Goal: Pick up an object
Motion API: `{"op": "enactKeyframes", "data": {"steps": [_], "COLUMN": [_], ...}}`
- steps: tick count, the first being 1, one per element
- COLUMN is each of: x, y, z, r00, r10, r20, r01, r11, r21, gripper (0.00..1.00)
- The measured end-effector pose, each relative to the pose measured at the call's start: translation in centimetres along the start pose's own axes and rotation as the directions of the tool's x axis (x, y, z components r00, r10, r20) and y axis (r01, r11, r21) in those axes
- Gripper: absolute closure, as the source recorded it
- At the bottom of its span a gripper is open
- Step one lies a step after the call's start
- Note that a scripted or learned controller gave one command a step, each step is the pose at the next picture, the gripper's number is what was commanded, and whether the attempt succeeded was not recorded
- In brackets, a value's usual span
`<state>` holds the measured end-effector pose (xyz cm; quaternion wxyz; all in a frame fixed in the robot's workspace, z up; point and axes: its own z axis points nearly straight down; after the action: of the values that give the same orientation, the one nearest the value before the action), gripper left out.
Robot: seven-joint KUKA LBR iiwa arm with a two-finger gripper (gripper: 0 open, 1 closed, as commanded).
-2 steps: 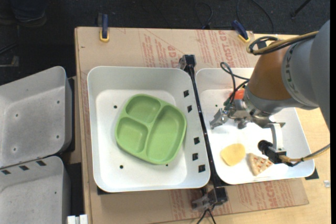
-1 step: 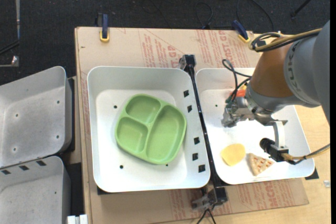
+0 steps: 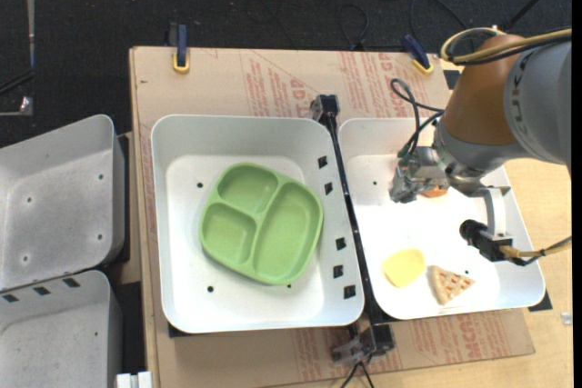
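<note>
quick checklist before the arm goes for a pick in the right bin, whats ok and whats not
1. Gripper is over the right bin, at its upper part: ok.
2. Something orange sits right beside the gripper; whether it is grasped: cannot tell.
3. Yellow piece lies flat and apart from the gripper, free to approach: ok.
4. Pizza slice toy lies beside the yellow piece, near the bin's lower edge, unblocked: ok.
5. Green divided plate is in the left bin, out of the arm's way: ok.
6. Cable trails over the right bin's right side; snag risk: cannot tell.
</note>
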<state>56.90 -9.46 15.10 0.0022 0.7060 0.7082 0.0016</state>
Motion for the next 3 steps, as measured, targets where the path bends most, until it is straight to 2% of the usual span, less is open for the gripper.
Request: {"op": "enactKeyframes", "data": {"steps": [1,2,3], "x": [-0.9,-0.6,4.9], "y": [0.0,0.8,2.1], "z": [-4.8,-10.9,-9.5], "r00": [1.000,1.000,1.000], "r10": [0.004,0.000,-0.005], "r20": [0.001,0.001,-0.002], "r01": [-0.004,0.000,0.005], "r11": [1.000,1.000,1.000], "r21": [0.000,-0.002,0.005], "gripper": [1.00,1.00,1.00]}}
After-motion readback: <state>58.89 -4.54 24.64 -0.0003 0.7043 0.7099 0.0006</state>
